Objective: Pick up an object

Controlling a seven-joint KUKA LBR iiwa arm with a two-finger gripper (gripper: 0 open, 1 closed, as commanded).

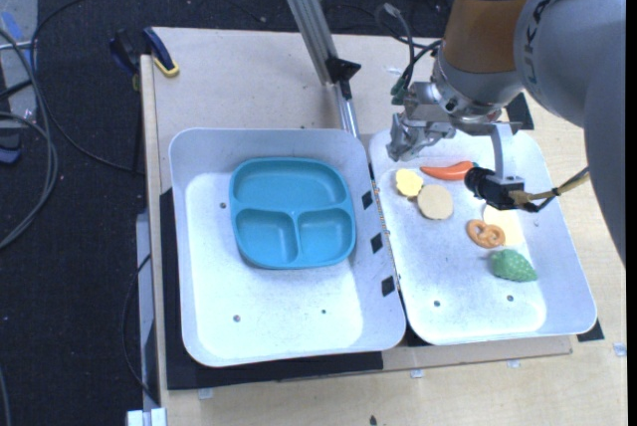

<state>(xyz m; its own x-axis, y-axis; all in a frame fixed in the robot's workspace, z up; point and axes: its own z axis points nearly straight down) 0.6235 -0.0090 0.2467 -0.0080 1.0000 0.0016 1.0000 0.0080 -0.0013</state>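
My gripper [403,149] hangs over the far left corner of the right bin [453,300], just above and left of a yellow piece [408,182]. Nothing shows between its fingers. Beside the yellow piece lies a tan round piece [435,204]. An orange carrot-like piece [448,170] lies to the gripper's right. Further toward the front sit a pretzel [486,234] and a green leafy piece [513,265].
The left bin [199,315] holds a blue divided plate [294,213]. A metal pole [309,6] slants down to the ridge between the two bins. The bench edge runs close along the front of both bins.
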